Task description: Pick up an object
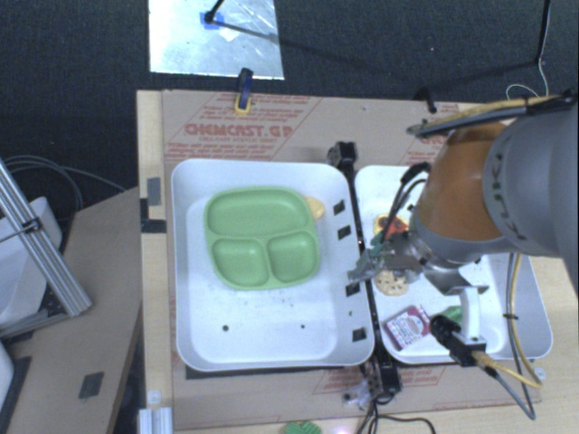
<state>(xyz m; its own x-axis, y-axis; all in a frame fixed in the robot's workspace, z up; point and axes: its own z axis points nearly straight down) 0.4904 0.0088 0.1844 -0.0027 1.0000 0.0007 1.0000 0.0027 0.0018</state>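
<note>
Two shallow white bins sit side by side on a bench: the left bin [194, 333] holds a green divided tray [262, 236] with a small yellow object [315, 208] peeking out just beside its upper right corner, while the grey arm [507, 188] with its orange band reaches in from the right over the right bin [534, 333]. Its gripper [384, 262] hangs low near the divider between the bins, just above a round tan cookie-like object [391, 284] lying on the right bin's floor; whether its grip is released or clenched cannot be told from this angle. Near the cookie, toward the front edge, lie a maroon-and-white packet [407, 325] and a small green item [450, 315]
</note>
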